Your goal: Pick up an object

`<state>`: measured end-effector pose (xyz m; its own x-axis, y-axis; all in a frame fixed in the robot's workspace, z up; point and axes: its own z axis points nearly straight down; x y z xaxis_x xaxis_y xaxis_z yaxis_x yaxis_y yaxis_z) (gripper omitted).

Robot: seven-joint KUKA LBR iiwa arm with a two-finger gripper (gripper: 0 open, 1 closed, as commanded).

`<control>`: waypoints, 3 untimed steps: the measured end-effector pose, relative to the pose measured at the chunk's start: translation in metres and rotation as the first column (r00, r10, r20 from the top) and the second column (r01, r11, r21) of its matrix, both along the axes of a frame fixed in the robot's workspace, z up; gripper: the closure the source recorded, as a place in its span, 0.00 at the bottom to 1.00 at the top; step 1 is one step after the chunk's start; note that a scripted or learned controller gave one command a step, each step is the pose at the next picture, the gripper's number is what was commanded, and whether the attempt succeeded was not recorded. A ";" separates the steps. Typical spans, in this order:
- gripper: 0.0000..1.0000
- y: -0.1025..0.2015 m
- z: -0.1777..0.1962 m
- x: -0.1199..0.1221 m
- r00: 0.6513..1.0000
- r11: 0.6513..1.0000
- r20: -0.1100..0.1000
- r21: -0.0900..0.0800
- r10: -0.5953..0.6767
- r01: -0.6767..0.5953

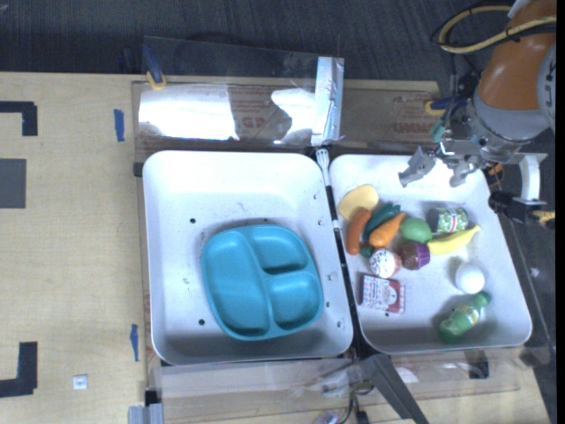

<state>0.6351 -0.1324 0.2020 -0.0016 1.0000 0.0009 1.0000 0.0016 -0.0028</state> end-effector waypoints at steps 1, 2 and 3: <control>0.00 0.021 -0.101 -0.051 0.999 0.999 0.005 -0.001 0.034 -0.034; 0.00 0.031 -0.115 -0.061 0.960 0.960 0.008 -0.003 0.279 -0.279; 1.00 0.031 -0.105 -0.058 0.961 0.961 0.013 -0.005 0.276 -0.276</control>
